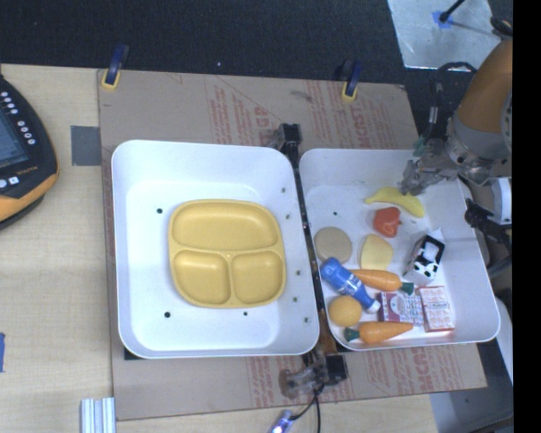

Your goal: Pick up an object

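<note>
Object to be picked: not yet settled; the candidates all lie in the right bin (317,165).

Left bin (126,165): one yellow divided tray (227,251), set near the middle.

Right bin, near the left wall: tan disc (333,242), blue bottle (343,280), yellow ball (344,311). Along the front edge: carrot (385,332), with a second carrot (381,280) just above it. Toward the middle: pale yellow wedge (375,253), red piece (387,221), banana (398,201). Toward the front right corner: two small cartons (421,309) and a black-and-white cow figure (424,261).

Gripper (418,178): hangs over the back right part of the right bin, just beside the banana's right end. Whether its fingers are open or closed I cannot tell; nothing is seen between them.

Step in hand, as I judge it: the approach, with the banana the likeliest target. The next move calls for lining up across the banana's narrow width and descending without nudging the red piece beside it.
</note>
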You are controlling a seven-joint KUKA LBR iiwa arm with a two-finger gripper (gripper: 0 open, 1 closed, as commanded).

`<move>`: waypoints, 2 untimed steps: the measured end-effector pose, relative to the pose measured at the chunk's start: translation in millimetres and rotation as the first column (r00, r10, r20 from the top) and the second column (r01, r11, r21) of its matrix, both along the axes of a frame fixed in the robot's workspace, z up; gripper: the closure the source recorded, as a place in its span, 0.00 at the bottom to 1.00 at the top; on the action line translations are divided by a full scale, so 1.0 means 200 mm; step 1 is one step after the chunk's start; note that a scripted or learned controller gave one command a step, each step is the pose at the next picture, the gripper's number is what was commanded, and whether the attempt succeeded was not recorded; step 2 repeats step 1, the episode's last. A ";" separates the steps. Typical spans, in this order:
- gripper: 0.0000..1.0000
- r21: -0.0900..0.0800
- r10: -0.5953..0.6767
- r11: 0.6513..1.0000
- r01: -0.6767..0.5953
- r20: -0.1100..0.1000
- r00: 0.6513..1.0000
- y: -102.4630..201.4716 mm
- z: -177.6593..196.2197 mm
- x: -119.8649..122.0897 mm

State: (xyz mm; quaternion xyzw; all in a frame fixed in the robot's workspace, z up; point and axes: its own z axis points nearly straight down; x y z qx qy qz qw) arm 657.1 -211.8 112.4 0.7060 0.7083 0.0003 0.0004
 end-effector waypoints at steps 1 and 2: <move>0.00 -0.001 0.001 1.000 -0.001 0.000 1.000 0.00 0.45 0.00; 0.00 -0.001 0.001 1.000 -0.001 0.000 1.000 0.00 0.45 0.00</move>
